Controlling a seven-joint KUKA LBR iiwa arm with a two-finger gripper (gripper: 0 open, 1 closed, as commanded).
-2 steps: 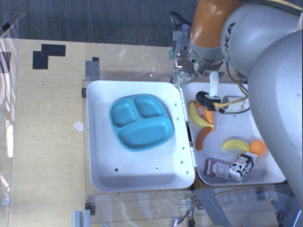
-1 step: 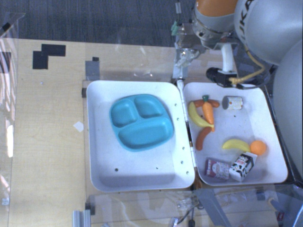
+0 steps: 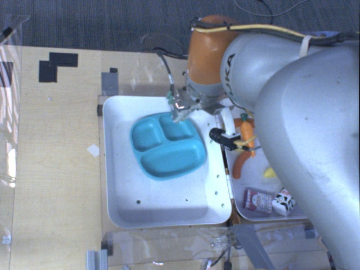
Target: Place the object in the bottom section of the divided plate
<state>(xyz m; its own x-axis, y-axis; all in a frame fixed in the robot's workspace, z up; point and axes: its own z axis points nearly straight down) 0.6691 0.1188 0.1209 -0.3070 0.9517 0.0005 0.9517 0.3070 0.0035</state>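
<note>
Even, fairly bright overhead light, cool in tone. The left bin is washed pale, with a soft grey shadow along its near wall. Faint glare streaks a clear panel at the left edge. The arm, nearest the lens, is soft and out of focus; detail overall is grainy and low in resolution.

Right bin mostly hidden under arm; fingers blurred — state unclear; yellow item half covered.
</note>
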